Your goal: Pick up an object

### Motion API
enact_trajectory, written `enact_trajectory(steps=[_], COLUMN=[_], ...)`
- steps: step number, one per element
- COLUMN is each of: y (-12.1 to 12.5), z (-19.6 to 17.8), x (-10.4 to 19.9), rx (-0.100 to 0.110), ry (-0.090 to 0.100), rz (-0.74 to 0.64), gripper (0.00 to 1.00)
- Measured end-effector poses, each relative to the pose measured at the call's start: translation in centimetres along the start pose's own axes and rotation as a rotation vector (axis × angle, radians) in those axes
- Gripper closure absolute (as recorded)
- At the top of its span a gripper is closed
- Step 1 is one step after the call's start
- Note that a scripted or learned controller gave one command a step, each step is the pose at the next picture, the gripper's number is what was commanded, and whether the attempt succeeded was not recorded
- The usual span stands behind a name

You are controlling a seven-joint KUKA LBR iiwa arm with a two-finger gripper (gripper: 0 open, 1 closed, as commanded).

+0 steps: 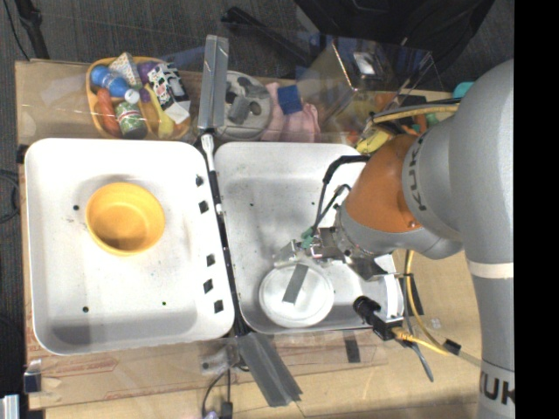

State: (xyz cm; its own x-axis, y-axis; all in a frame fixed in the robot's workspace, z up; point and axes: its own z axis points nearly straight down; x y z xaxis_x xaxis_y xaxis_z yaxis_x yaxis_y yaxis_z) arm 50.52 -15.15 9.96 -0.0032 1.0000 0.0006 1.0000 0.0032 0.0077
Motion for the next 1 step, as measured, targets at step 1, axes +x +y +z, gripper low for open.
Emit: enact_trajectory(steps=[1], y=[2.85], z=[1.02], x=[3.02], rx=[0.014], ry=[0.001], rz=[-0.009], gripper=[0.0])
